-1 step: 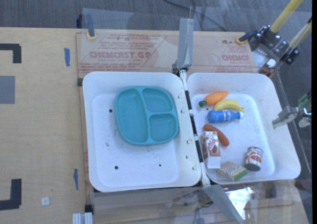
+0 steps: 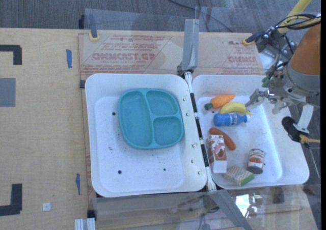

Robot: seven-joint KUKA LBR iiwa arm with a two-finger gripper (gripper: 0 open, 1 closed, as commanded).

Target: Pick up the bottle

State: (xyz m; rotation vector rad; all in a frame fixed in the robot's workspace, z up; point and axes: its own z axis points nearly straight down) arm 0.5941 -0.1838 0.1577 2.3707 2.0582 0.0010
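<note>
nearest the camera in the right bin [image 2: 298,170] lie a sponge [image 2: 239,175], a can [image 2: 256,160], a carton [image 2: 218,153] and a sausage [image 2: 223,138]. beyond them the blue bottle [image 2: 230,119] lies on its side, touching a banana [image 2: 235,107] with a carrot [image 2: 221,101] just behind. at the bin's right rim hangs the gripper [image 2: 261,98]; how far it is open cannot be told, and nothing shows in it.
</note>
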